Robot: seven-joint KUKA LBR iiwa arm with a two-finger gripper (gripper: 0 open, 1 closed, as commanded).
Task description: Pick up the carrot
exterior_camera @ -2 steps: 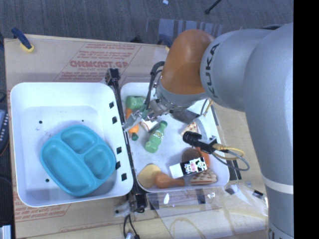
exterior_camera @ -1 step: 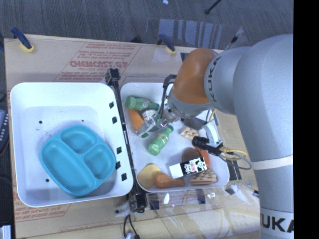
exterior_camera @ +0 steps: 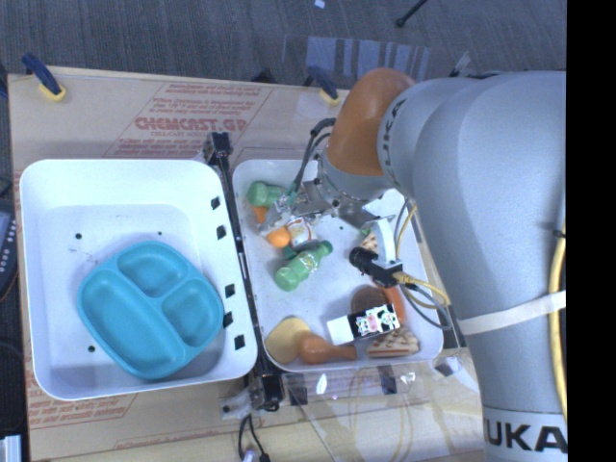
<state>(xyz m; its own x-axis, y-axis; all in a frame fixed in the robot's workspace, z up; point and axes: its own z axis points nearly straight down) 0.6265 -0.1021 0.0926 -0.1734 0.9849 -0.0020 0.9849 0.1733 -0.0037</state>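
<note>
"KUKA" reads on the arm (exterior_camera: 500, 258); "CHEMCAST" on the bench's brown sheet (exterior_camera: 183, 123) — the gripper (exterior_camera: 300, 212) over the carrot (exterior_camera: 278, 238), its grip unreadable.

You see two smooth, glossy white plastic bins (exterior_camera: 58, 191) on a matt brown cardboard sheet (exterior_camera: 125, 114). At nine o'clock lies a smooth blue plastic divided plate (exterior_camera: 144, 306). At three o'clock, the arm's (exterior_camera: 481, 210) grey shell looks satin-smooth, its orange band (exterior_camera: 361, 123) slightly shiny.
</note>
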